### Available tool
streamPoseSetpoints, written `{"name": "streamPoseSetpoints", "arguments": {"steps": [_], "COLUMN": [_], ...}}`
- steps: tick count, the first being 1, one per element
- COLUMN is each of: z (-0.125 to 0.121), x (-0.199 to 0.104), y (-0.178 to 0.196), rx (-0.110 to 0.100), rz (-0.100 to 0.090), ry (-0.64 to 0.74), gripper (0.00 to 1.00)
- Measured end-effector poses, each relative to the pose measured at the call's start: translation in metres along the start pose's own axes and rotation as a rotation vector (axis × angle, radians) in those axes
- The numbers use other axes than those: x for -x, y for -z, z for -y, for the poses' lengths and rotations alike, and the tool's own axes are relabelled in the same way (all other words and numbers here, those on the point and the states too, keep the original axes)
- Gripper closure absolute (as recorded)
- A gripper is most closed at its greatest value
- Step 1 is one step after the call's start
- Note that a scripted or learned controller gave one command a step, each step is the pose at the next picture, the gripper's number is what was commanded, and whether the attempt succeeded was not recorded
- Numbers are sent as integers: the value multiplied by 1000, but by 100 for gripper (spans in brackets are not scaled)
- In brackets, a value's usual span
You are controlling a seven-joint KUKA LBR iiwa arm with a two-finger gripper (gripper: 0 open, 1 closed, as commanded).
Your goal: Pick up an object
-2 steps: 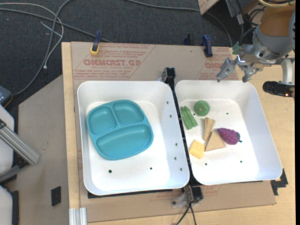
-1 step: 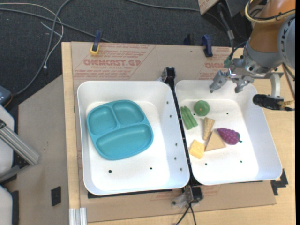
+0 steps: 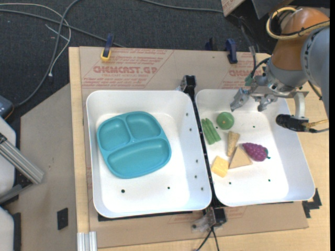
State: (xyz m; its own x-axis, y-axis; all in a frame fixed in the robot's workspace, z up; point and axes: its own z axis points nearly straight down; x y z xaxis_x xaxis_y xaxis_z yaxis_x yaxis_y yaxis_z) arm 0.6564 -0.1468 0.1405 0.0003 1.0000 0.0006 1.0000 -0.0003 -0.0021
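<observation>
Above the far rim of the right-hand shallow white bin (image 3: 293,187), the grey arm (image 3: 306,46) with its orange band reached in from the right and carried the claw (image 3: 250,101) over the bin's upper portion. The two fingers stood spread apart, released, with nothing between them. One fingertip (image 3: 235,104) sat near the bin's upper left corner, just above the round green toy fruit (image 3: 225,120) but apart from it.

Open white floor remained along the right bin's right side and near edge. The toy items were grouped toward its left half: the green fruit; a long green pod-shaped piece (image 3: 211,130) lying close along the left wall; a narrow tan cone-shaped piece (image 3: 232,142); a purple bunch of toy grapes (image 3: 255,150); a tan wedge (image 3: 241,159) touching the grapes; and a yellow block (image 3: 220,166) just beside the wedge. All rested on the bin floor.

The left-hand shallow white bin (image 3: 157,192) held a single teal plastic divided plate (image 3: 134,144) with three compartments, set left of centre, with bare floor to its right and near side. The two bins met at a black joint. Both stood on a brown cardboard-covered table (image 3: 152,69), clamped at its far edge by blue clips (image 3: 108,45).
</observation>
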Motion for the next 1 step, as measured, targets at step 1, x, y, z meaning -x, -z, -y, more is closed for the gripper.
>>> {"name": "streamPoseSetpoints", "arguments": {"steps": [1], "z": [-1], "x": [-1], "y": [-49], "rx": [1], "rz": [0], "ry": [1], "gripper": [0]}}
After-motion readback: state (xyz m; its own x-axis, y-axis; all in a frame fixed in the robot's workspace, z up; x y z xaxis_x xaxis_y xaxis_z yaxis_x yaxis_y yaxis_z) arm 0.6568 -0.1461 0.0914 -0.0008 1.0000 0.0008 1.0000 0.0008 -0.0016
